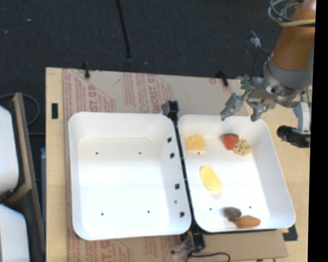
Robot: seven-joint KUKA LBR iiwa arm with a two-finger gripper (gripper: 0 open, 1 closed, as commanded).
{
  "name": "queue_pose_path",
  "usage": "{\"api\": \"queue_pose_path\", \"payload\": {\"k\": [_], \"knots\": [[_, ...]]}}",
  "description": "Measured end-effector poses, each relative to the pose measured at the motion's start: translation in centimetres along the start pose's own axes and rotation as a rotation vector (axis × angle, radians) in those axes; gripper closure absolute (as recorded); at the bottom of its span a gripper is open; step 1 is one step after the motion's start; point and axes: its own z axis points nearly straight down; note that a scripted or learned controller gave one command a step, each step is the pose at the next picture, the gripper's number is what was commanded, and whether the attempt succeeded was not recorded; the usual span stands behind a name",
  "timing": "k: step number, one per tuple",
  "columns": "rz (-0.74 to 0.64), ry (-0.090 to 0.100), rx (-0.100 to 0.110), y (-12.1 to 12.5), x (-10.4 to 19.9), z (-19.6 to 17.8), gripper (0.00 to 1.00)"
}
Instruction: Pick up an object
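Observation:
My gripper hangs open above the far edge of the right bin, its two fingers spread apart with nothing between them. Just below it lie a red strawberry-like piece and a speckled cookie, touching each other. A yellow cheese-like block sits near the bin's far left corner. A pale yellow oval lies in the middle. At the near edge rest a brown lump and an orange piece, side by side.
The left bin stands beside the right one, with a black divider strip between them. Both rest on a cardboard sheet. White boxes stand at the far left.

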Motion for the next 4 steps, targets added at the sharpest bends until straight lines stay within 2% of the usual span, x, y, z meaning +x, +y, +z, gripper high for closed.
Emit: {"api": "queue_pose_path", "payload": {"k": [1,2,3,4], "knots": [[0.000,0.002,0.013,-7.2,1.2,15.2,0.00],[-0.001,0.001,0.005,-10.0,2.5,19.8,0.00],[0.002,0.000,-0.002,-9.8,2.4,18.5,1.00],[-0.005,0.001,-0.007,-14.4,7.9,9.2,1.00]]}}
